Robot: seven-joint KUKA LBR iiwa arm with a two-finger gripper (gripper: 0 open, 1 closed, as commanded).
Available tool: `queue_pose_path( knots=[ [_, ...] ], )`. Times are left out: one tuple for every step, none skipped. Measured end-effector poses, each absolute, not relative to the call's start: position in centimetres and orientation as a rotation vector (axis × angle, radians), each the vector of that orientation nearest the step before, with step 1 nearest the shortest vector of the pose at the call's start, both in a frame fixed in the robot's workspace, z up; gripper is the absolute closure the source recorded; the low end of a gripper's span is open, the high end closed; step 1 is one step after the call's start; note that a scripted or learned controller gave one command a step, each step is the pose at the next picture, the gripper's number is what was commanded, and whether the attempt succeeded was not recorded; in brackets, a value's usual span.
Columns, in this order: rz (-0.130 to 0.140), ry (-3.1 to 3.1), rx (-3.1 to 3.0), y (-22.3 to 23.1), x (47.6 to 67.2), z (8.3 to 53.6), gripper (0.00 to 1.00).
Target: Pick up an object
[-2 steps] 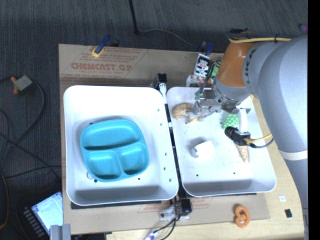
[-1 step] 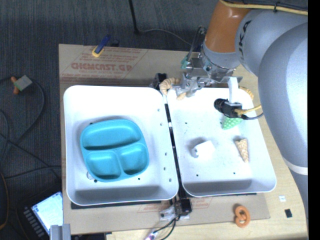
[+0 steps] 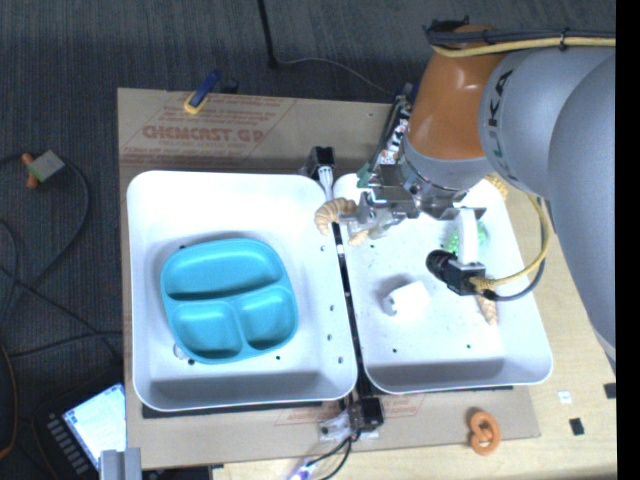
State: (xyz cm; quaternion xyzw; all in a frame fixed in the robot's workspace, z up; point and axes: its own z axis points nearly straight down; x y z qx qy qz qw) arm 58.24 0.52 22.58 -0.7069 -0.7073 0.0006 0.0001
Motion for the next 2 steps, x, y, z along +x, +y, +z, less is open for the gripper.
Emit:
queue_pose_path(
  knots=[
    [0.003, -2.221, -2.22, 3.1, 49.0, 24.6, 1.0],
    [0.005, -2.22, -2.222, -1.7, 54.6, 19.4, 1.0]
  ],
)
